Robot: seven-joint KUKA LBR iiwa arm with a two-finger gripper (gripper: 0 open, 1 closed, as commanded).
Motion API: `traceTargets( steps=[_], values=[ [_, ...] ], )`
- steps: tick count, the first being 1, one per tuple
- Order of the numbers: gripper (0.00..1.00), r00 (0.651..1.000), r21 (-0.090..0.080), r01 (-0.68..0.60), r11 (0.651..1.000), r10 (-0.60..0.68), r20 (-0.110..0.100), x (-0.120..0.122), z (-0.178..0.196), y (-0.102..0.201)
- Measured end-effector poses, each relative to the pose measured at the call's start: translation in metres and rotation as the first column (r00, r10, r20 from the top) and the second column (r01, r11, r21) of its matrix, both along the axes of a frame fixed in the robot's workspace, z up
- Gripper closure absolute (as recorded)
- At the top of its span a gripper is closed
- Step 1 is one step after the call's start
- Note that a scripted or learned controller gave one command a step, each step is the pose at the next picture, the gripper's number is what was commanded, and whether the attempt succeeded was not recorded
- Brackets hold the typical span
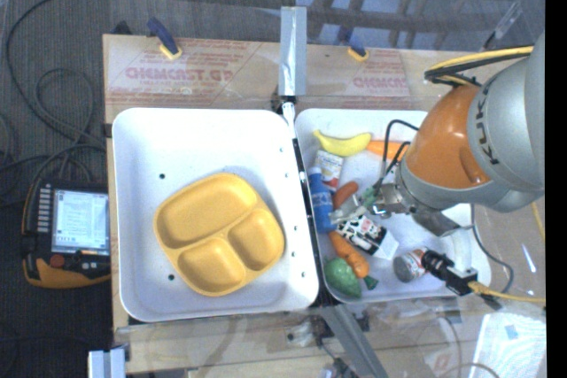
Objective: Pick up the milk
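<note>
The arm (483, 146) reaches in from the right over the right bin (461, 121), and its gripper (381, 201) hangs just above the black-and-white milk carton (361, 232) lying low in that bin, right of centre frame. Whether the claw is apart or together cannot be told, so this looks like the approach step. The next move calls for a straight descent onto the carton, clear of the carrot (350, 253) beside it.

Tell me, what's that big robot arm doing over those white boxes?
The grey and orange arm is reaching into the right bin, which is full of toy food. Its end effector sits just above a little black-and-white milk carton, which lies among a banana, a carrot and a blue bottle. The milk looks like it's still lying in the bin. The left bin holds a yellow tray.
</note>
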State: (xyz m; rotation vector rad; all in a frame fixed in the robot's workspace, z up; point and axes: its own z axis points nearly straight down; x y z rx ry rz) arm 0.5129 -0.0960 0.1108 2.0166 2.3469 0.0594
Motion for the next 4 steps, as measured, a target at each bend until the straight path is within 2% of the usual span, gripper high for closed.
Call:
traceTargets(
  steps=[1,2,3,4],
  values=[
    [1.00,1.000,0.000,-0.003,1.000,0.003,0.016,0.005,0.015,0.002],
    [0.00,1.000,0.002,-0.004,1.000,0.004,0.004,0.002,0.011,0.002],
    [0.00,0.995,-0.013,-0.093,0.996,0.093,-0.042,-0.018,-0.020,-0.011],
    [1.00,0.995,-0.011,-0.092,0.996,0.092,-0.041,-0.018,-0.010,-0.010]
  ],
)
